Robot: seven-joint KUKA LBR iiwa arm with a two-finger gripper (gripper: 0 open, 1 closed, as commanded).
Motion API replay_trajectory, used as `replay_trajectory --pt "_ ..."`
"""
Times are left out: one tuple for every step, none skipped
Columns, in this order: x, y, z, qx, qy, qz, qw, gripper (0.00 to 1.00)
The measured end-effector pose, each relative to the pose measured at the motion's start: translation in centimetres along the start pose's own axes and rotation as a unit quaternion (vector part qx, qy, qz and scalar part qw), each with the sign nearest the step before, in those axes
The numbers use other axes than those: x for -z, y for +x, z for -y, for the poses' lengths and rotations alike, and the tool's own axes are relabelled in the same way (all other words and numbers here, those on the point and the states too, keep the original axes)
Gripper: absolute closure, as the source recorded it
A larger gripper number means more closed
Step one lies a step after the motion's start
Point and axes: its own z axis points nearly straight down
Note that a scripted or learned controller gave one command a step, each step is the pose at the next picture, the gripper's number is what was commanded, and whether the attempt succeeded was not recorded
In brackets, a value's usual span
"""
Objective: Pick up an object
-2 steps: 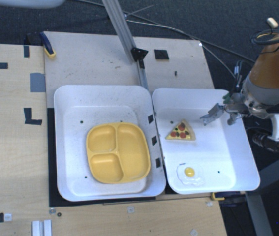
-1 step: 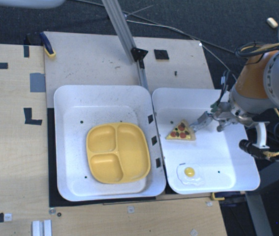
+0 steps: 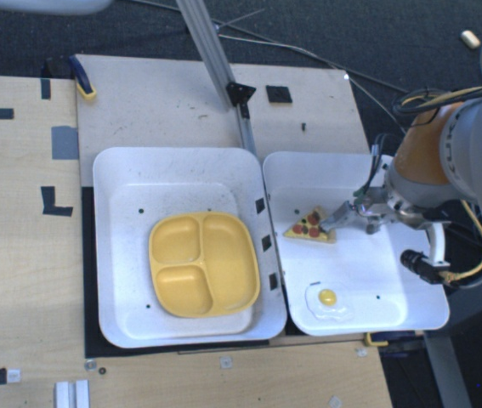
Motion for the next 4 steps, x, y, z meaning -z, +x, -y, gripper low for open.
replay_trajectory --pt "1.2 0.1 -0.1 0.001 -0.002 0.0 1.0 1.0" --pt "6.1 -0.6 0.4 0.001 0.003 -0.002 1.0 1.0" --pt "12.4 -0.8 0.6 0.001 0.002 -0.002 1.0 1.0" --pt "15.5 -0.7 0.5 0.001 0.003 -0.002 1.0 1.0"
